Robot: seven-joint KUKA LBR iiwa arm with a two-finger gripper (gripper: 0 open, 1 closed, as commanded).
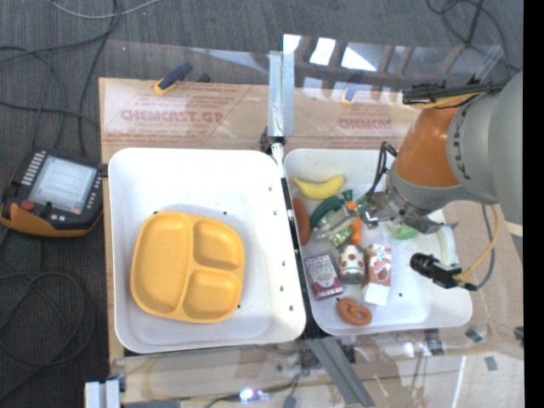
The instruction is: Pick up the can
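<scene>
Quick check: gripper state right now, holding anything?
Gripper: over the right bin's clutter; open or closed cannot be told, and nothing is seen held. Can lies in the bin.

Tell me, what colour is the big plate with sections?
Yellow-orange. The plate shows best in the camera view, in the left bin.

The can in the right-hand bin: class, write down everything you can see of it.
The can is small, with a pale round top and a label that looks red and white, too small to read. It seems to stand upright near the middle of the right bin, packed among other items: a dark red packet close on its left and a white and red carton close on its right. The pincer is above it in the view, apart from it.
</scene>
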